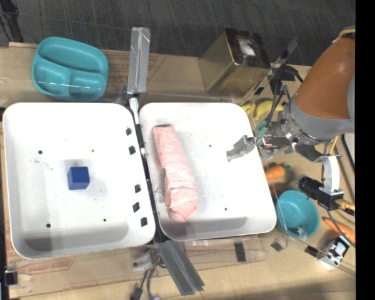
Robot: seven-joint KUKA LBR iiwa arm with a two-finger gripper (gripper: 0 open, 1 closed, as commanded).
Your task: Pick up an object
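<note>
Two shallow white bins sit side by side on the bench: the left bin (25, 167) holds a small blue cube (79, 177) a little left of its middle, and the right bin (237, 220) holds a rolled pink cloth (174, 172) lying lengthwise along its left side, close to the wall shared with the other bin. The gripper (240, 149) hangs over the right side of the right bin, well apart from the pink cloth to its left and farther still from the blue cube. Whether it is apart or together cannot be told, and nothing is seen held in it.
</note>
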